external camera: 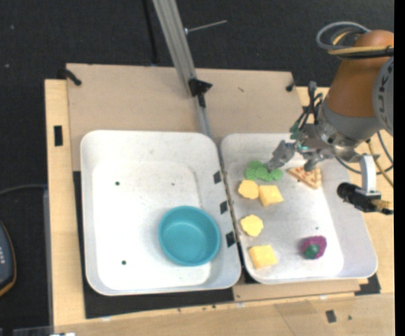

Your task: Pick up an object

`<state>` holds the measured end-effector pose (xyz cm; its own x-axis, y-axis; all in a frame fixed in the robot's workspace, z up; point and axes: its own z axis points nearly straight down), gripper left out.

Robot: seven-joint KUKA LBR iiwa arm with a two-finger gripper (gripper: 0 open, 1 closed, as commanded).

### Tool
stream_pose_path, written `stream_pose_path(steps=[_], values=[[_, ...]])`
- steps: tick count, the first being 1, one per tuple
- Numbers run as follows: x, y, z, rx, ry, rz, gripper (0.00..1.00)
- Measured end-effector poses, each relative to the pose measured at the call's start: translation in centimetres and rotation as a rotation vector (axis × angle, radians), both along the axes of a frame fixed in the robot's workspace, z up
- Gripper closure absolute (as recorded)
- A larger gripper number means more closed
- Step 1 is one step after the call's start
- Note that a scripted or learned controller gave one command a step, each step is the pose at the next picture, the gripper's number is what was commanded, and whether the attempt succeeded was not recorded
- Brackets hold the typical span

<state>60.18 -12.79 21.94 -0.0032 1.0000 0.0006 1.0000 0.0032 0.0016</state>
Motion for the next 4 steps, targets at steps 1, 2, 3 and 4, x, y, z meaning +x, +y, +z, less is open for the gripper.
stream_pose_path(steps=[1,2,3,4], values=[[0.0,0.0,0.0,0.000,0.000,0.000,0.00],[-0.1,-0.6,-4.3,-0.003,0.004,-0.004,0.00],[-0.1,-0.5,-10.6,-0.002,0.007,-0.005,0.00],[0.2,-0.7,-11.4,-0.003,-0.006,-0.006,0.00]])
